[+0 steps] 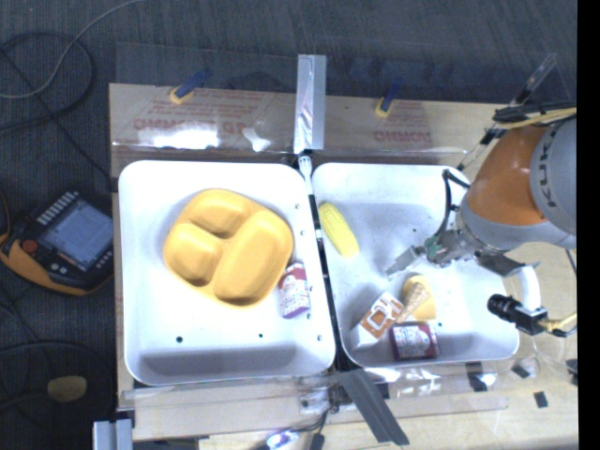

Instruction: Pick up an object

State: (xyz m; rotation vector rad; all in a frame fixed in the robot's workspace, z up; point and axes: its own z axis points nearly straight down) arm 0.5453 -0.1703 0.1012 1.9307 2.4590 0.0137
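End effector (405, 261) above cheese wedge (419, 295), corn cob (337, 228) nearby.

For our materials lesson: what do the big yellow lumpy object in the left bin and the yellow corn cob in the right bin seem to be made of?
Big yellow lumpy object: probably soft foam or rubber, matte, with rounded bulges and no sharp highlights. Yellow corn cob: likely moulded plastic, with an even colour and a faint sheen; too small to be sure.
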